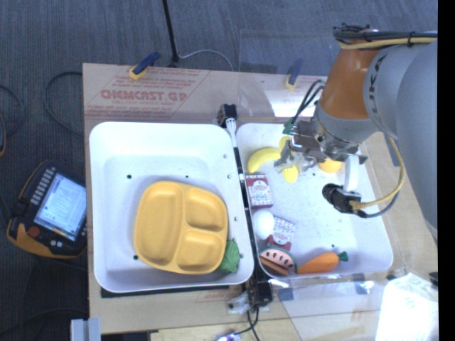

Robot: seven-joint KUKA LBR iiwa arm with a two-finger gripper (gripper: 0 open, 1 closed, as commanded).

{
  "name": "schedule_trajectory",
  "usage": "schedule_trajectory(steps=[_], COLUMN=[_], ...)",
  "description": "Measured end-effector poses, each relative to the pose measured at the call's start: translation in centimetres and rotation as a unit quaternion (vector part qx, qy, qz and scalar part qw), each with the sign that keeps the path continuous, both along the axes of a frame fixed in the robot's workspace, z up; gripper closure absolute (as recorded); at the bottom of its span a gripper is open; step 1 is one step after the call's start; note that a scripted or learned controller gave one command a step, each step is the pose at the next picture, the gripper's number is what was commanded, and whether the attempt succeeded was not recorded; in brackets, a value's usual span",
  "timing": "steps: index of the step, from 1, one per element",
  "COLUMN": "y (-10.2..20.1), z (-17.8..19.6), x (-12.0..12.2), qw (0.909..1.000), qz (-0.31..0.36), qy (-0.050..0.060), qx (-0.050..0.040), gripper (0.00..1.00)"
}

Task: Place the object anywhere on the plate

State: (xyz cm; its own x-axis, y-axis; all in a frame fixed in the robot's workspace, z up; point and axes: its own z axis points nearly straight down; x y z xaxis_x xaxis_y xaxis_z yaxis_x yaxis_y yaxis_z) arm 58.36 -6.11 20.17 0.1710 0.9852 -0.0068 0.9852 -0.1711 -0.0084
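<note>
The gripper (298, 156) hangs low near the right bin's (377, 212) far edge, among yellow pieces beside the banana (259, 158); whether it grips anything I cannot tell. The plate (181, 226) fills the left bin's (114, 148) middle. A loose hold could drop the piece crossing the shared rim (crowded, this side). Open room lies over the plate.

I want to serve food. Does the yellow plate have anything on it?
Empty. The yellow three-compartment plastic plate in the left white bin shows bare sections.
</note>
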Motion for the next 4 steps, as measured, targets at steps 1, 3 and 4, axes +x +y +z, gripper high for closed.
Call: schedule_trajectory(steps=[1,3,4], y=[8.7,9.3,9.3], z=[4.6,5.0,5.0], x=[-2.1,-3.9,-3.9], qw=[1.0000,0.9901,0.9902], qz=[-0.008,0.140,0.140], qy=[-0.002,0.000,0.000], qx=[0.0021,0.0019,0.0020], gripper=[1.00,0.00,0.00])
